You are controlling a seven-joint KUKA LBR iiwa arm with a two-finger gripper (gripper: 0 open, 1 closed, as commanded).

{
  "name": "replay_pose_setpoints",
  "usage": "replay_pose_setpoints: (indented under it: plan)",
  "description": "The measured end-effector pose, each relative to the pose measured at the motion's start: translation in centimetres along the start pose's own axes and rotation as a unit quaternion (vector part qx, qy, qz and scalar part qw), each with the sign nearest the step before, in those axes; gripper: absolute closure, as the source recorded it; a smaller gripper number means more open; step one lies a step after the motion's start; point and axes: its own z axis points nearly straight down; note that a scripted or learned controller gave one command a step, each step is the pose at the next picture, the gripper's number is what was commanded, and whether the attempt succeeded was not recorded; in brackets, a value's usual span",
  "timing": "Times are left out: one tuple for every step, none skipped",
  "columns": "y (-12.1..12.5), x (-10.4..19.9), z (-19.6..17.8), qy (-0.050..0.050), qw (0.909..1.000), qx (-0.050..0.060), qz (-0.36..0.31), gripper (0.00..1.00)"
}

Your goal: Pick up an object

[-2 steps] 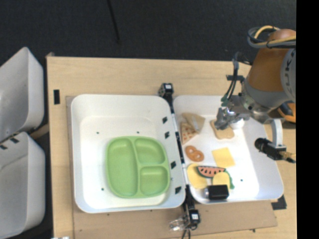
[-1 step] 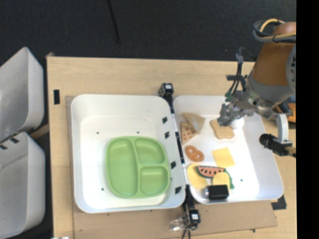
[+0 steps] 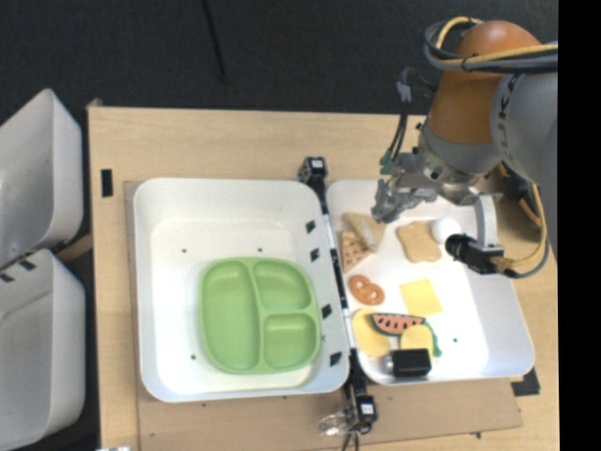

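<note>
The arm (image 3: 488, 73) runs off the right edge; a black object (image 3: 410, 363) partly covers the yellow pieces (image 3: 374, 338).

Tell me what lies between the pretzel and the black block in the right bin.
In the camera view, between the pretzel and the black block lies the watermelon slice, overlapping a yellow piece beneath it, in the right bin.

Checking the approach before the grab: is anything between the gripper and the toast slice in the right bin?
Nothing visible blocks it. The gripper hangs over the right bin's far left part, and the toast slice lies just to its right, uncovered. The cracker piece lies just below the gripper, off that path.
</note>
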Motion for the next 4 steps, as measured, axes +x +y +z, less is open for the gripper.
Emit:
replay_pose_setpoints:
  plan:
    - [2.9,5.3,-0.5,0.000,1.0000,0.000,0.000,1.00]
    - [4.4,10.4,-0.9,0.000,1.0000,0.000,0.001,1.00]
    - [6.8,14.2,-0.6,-0.001,1.0000,0.000,0.001,1.00]
    - [5.9,15.1,0.1,-0.001,1.0000,0.002,0.002,1.00]
